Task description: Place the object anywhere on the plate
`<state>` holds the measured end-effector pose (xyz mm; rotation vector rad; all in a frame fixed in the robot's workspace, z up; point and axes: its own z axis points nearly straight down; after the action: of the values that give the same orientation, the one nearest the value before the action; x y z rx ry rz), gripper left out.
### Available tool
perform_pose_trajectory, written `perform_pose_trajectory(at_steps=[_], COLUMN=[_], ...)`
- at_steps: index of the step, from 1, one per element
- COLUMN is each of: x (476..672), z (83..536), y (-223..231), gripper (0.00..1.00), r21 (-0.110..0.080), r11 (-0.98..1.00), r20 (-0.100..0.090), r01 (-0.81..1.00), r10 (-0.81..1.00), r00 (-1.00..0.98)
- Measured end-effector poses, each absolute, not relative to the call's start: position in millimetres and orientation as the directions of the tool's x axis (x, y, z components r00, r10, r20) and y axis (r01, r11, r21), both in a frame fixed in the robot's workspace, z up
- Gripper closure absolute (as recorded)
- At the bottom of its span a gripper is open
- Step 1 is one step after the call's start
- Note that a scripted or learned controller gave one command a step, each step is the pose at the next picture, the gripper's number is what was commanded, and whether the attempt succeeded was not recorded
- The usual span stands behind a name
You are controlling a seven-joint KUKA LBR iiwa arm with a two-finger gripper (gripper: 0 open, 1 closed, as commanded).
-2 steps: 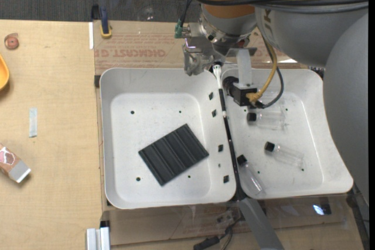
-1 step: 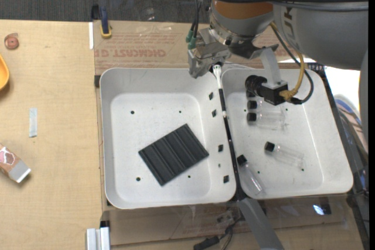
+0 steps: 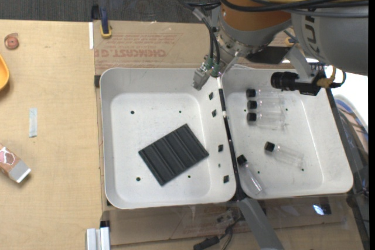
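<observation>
A dark ribbed rectangular plate (image 3: 173, 154) lies flat and turned at an angle in the left bin (image 3: 117, 126). Several clear vials with black caps lie in the right bin (image 3: 328, 173): three in a column (image 3: 252, 105), one further forward (image 3: 280, 151), and one by the divider (image 3: 248, 171). The arm's big grey and orange wrist hangs over the back of the right bin, and my gripper (image 3: 263, 54) sits in its shadow above the bin's rear edge. It is well behind the vials and to the right of the plate. I see nothing held in it.
A small grey connector (image 3: 204, 76) dangles on wires over the divider's back end. Cardboard (image 3: 152, 47) lies behind the bins, with a clamp (image 3: 104, 23) at its corner. On the wooden table to the left are a metal strip (image 3: 33, 123) and a wrapped item (image 3: 13, 164).
</observation>
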<state>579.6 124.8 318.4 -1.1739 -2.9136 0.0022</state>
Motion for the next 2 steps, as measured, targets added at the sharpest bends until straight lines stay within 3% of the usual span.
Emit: perform_pose_trajectory(at_steps=[1,2], x=[536.6,537.7], z=[311,281], y=[97,66], gripper=[1.00,1.00], r21=[0.000,0.001], r11=[0.932,0.997], r20=[0.000,-0.001], r01=[0.361,0.083], r10=[0.361,0.083], r00=[-0.932,-0.997])
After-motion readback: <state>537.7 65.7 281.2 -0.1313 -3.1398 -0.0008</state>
